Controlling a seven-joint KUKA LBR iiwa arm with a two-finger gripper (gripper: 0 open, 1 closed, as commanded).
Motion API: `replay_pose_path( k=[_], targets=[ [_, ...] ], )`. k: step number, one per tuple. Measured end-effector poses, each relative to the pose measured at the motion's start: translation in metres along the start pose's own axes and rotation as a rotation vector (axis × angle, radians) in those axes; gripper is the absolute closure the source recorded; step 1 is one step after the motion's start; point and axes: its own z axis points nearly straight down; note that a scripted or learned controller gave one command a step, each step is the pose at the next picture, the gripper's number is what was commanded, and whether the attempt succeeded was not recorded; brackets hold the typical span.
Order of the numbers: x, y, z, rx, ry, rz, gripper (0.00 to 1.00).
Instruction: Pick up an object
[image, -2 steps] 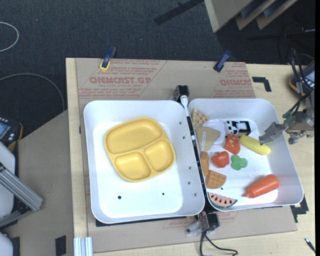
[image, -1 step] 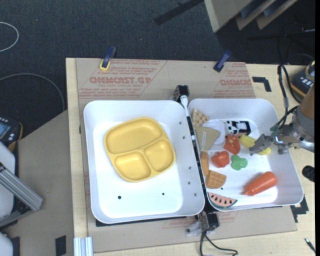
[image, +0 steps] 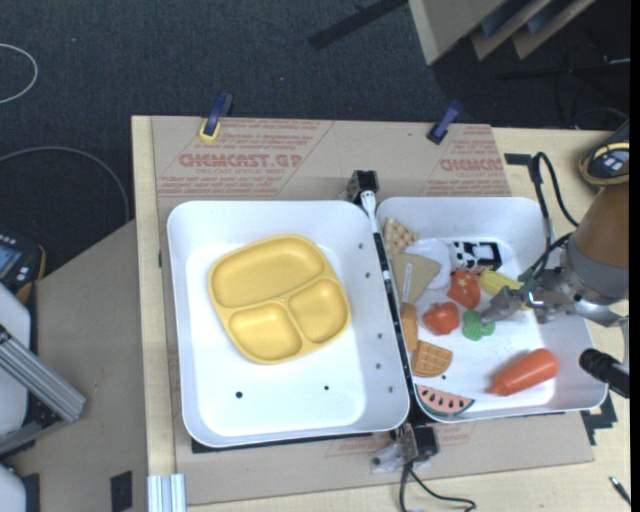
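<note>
Arm (image: 600, 250) in from the right, wrist low over the right bin (image: 520, 215). Pincer (image: 503, 306) sits just above the bin floor, amid the toy food. Can't tell if it's released or clenched; fingers are too small and blurred from here, and nothing visibly sits between them.

Right bin contents: green piece (image: 477, 326) just beside the pincer tip, touching or nearly so. Two red tomato-like pieces, one (image: 463, 289) up-left of the pincer, one (image: 441, 319) left of the green piece. Yellow piece (image: 494, 281) just above the pincer. Orange carrot (image: 523, 371) lies tilted near the front right. Watermelon slice (image: 443, 401) on the front rim. Waffle piece (image: 431, 357) just above it. Tan wedge (image: 417, 272) and a second waffle piece (image: 398, 236) near the bin's left wall. Black-and-white item (image: 474, 252) toward the back.

Left bin (image: 200, 400) holds a yellow three-compartment tray (image: 278, 297), well apart from the pincer.

Both bins rest on a brown board (image: 300, 150) on the worktop, clamped at the back by two blue clips (image: 213, 116).
</note>
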Motion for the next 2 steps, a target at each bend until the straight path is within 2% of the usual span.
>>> replay_pose_path(
  k=[1,2],
  targets=[
    [0.0,0.001,0.039,-0.005,-0.001,0.001,0.0],
    [0.0,0.002,0.026,-0.011,-0.003,0.001,1.0]
  ],
)
